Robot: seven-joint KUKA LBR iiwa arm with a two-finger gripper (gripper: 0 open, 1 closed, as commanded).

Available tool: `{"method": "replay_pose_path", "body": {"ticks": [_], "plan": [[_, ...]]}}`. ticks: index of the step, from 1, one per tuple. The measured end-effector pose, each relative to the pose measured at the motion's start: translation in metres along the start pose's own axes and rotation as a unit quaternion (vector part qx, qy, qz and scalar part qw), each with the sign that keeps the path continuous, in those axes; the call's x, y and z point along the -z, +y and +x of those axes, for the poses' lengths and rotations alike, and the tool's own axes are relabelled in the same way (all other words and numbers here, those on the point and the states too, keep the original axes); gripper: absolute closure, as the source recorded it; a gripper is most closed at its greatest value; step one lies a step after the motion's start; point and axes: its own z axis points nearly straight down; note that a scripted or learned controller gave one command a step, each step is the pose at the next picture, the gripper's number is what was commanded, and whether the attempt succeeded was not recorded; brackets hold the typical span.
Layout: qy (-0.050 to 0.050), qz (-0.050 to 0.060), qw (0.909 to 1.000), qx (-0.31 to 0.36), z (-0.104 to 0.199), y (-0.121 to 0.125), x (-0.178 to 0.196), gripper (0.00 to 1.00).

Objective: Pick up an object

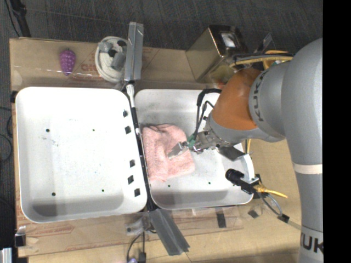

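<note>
My gripper (180, 148) low over pink cloth (166, 151) | cloth lies in right bin (164, 100) | left bin (71, 100) alongside

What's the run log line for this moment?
gripper: over pink cloth | cloth: right bin, left side | grasp: unconfirmed

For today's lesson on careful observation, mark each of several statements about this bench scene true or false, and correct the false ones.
1. The pink cloth lies in the right bin. True.
2. The gripper is above the left bin. False: it is at the pink cloth's right edge, over the right bin.
3. A purple object sits on the bench beyond the left bin. True.
4. The pink cloth hangs in the air, lifted clear of the bin. False: it lies on the bin floor.
5. The arm's orange band is above the right bin. True.
</note>
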Motion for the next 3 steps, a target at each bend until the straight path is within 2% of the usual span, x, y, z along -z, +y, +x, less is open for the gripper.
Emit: {"method": "replay_pose_path", "body": {"ticks": [1,2,3], "plan": [[0.001,0.0,0.996,0.089,-0.003,-0.016,-0.005,0.0],[0.0,0.0,0.9917,0.129,0.038,-0.001,-0.013,0.0],[0.0,0.0,0.9915,0.13,0.037,-0.001,-0.004,1.0]]}}
